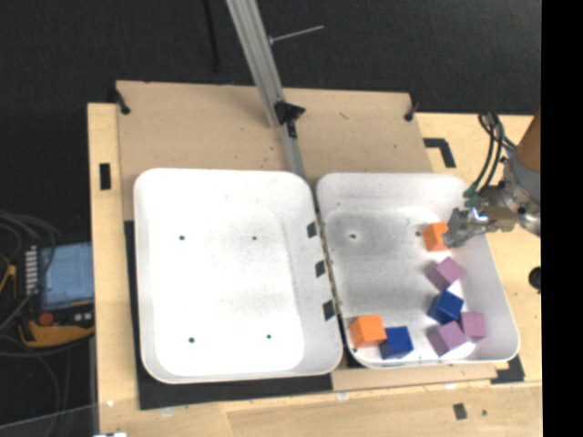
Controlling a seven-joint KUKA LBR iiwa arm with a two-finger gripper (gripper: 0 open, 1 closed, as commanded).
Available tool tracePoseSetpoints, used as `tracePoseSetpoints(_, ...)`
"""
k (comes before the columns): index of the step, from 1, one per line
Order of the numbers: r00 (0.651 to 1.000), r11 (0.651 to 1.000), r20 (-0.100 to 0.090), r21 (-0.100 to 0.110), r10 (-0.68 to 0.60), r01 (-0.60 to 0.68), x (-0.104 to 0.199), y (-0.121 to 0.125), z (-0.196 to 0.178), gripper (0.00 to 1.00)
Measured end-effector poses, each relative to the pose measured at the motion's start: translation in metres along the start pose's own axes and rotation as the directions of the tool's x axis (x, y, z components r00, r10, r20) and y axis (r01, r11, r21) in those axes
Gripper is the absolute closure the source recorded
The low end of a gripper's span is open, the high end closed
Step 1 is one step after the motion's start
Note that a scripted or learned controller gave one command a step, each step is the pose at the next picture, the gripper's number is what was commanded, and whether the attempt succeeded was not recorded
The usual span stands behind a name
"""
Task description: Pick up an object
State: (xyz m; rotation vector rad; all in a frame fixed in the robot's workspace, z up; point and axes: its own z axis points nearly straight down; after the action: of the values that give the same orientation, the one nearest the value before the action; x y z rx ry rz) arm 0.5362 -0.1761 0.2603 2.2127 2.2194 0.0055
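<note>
Nearest the camera, an orange block (368,330) and a blue block (397,342) were seen touching at the front wall of the right bin (383,198). Purple blocks (448,338) and a second blue block (446,306) were grouped near its right corner. Farther back, the hand (462,227) was positioned at a second orange block (435,236); whether it was clenched could not be determined. The left bin (228,185) adjoined on the bench (273,107).
</note>
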Motion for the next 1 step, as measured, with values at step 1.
tracePoseSetpoints(1,1.000,1.000,-0.002,0.004,-0.004,0.004,0.0430,0.0097,-0.0034,1.00)
